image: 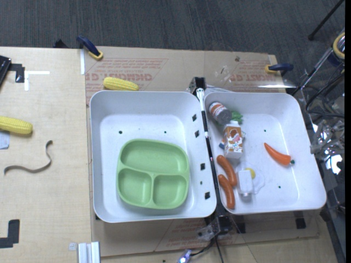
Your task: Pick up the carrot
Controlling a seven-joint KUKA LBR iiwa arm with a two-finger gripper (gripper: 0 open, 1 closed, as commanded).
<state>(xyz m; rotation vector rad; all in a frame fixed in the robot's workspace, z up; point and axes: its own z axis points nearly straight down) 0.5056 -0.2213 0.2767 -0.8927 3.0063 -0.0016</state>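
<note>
Carrot (278, 154) lies diagonally, leafy end seemingly lower right; hand's state can't be told.

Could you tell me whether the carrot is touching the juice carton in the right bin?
Apart. The camera view shows the carrot lying alone toward the right side of the right bin, with bare white floor between it and the juice carton.

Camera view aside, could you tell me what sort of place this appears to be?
Probably a robot test lab: two white bins clamped onto a cardboard-covered bench, toy food like the carrot, and tripod legs on carpet.
</note>
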